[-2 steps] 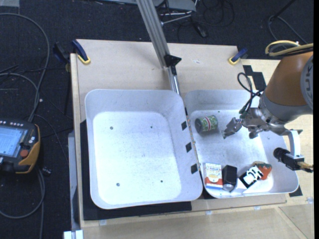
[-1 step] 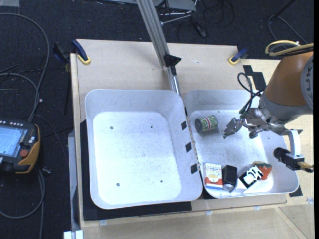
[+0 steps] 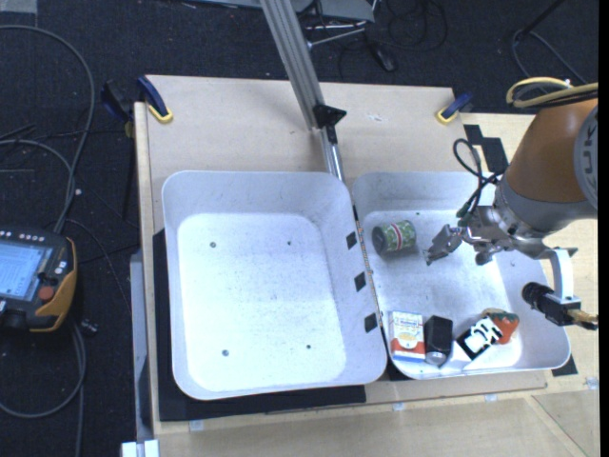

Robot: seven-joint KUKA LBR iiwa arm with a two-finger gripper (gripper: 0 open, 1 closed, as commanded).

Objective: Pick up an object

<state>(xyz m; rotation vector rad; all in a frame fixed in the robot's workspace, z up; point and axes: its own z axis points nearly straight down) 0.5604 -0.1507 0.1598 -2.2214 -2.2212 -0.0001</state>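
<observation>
Because gripper (image 3: 442, 246) hangs just beside green can (image 3: 395, 237) in right bin (image 3: 381, 193), jaws apart and grasping nothing, risk is sideways push: can lies on side, probably rolls away. Other objects crowd near bin edge: carton (image 3: 407, 335), black item (image 3: 439, 338).

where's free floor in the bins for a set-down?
Left bin: bare floor wall to wall. Right bin: bare patch in the middle, between the green can, the pincer and the near-edge cluster. Crowded along that near edge: red-and-white carton, black item, black-and-white box, orange item.
</observation>
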